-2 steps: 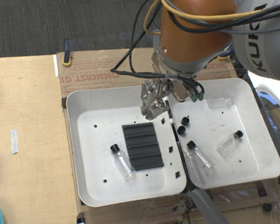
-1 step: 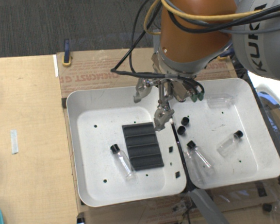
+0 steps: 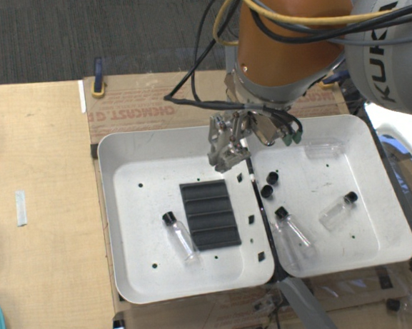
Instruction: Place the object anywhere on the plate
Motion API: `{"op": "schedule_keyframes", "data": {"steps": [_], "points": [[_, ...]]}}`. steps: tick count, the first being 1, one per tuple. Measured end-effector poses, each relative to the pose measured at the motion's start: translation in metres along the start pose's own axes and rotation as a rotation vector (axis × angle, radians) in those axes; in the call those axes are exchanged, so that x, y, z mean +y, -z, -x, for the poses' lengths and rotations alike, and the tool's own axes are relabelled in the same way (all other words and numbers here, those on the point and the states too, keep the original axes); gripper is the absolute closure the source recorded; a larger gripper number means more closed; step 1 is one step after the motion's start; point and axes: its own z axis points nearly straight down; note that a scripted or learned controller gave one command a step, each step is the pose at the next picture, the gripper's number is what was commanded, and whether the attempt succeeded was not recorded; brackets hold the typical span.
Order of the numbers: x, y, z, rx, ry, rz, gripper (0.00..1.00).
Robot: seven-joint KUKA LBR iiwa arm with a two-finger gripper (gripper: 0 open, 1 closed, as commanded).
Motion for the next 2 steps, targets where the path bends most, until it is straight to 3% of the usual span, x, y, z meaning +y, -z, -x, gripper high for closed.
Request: {"op": "schedule_keyframes", "data": {"steps": [1, 2], "points": [[-0.028, 0.067, 0.050, 0.008, 0.365, -0.002, 1.00], [-0.022, 0.117, 0.088, 0.007, 0.565, -0.001, 1.00]]}}
